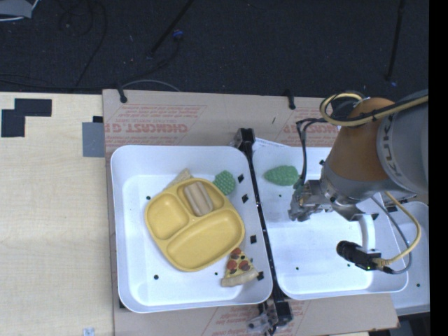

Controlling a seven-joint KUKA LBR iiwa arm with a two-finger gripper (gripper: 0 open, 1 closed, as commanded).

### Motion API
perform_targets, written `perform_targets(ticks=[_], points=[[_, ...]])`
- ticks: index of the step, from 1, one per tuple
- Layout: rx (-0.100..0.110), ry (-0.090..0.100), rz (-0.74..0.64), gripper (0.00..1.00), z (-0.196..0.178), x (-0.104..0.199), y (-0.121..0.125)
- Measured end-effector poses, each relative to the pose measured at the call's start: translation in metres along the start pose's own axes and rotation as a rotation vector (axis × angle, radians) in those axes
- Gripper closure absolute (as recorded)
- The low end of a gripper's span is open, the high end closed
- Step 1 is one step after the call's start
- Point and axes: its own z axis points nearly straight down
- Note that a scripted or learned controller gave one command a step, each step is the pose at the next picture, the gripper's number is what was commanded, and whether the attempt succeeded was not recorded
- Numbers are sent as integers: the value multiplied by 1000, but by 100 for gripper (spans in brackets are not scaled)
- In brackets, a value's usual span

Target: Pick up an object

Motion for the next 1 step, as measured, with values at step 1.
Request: perform_targets(ticks=[1], points=[[-1, -1, 5, 100, -57, -10, -3]])
